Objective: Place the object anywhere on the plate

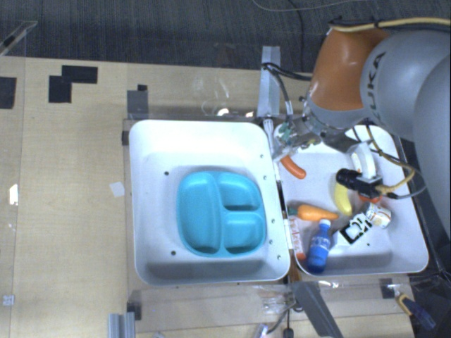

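Plate [218, 213] (blue, in the left bin [151, 189]) carries nothing yet, and the tool [290, 136] hovers above the sausage [293, 167], grip unreadable

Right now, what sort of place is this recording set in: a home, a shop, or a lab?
Most likely a robotics lab workcell. A grey arm with an orange band reaches over two white bins on a bench; one holds a blue divided plate, the other small toy-like objects, with loose cables behind.
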